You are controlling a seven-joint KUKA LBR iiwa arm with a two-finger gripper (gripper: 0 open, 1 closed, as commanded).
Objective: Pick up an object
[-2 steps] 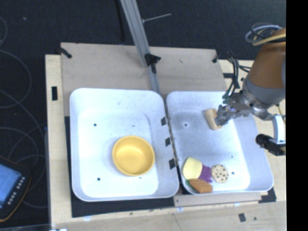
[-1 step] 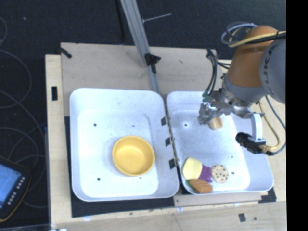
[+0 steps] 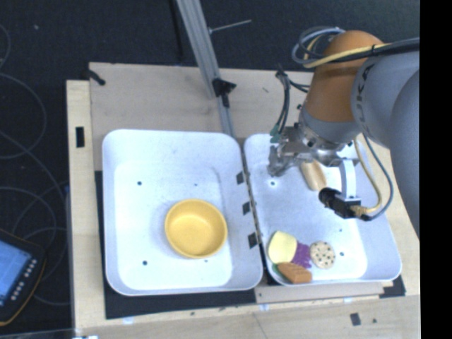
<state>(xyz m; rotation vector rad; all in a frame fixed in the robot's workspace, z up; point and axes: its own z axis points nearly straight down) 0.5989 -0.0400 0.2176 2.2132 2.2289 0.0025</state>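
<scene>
My gripper (image 3: pixel 277 162) hangs low over the far left part of the right bin (image 3: pixel 374 253), close to the divider between the bins. A tan, bun-like object (image 3: pixel 312 175) lies just to its right, partly hidden under the wrist. I cannot tell whether the gripper touches it. At the near edge of the right bin, several small items are bunched together. They are a yellow piece (image 3: pixel 282 246), a purple piece (image 3: pixel 302 254), a speckled round cookie (image 3: pixel 323 254) and an orange piece (image 3: pixel 294 274). A yellow bowl (image 3: pixel 195 227) sits upright in the left bin (image 3: pixel 134 168).
A slanted metal pole (image 3: pixel 201 41) rises from the bench behind the bins. Black cables and a connector (image 3: pixel 342 205) dangle from the wrist over the right bin. Part of a tablet (image 3: pixel 14 274) shows at the lower left, off the bench.
</scene>
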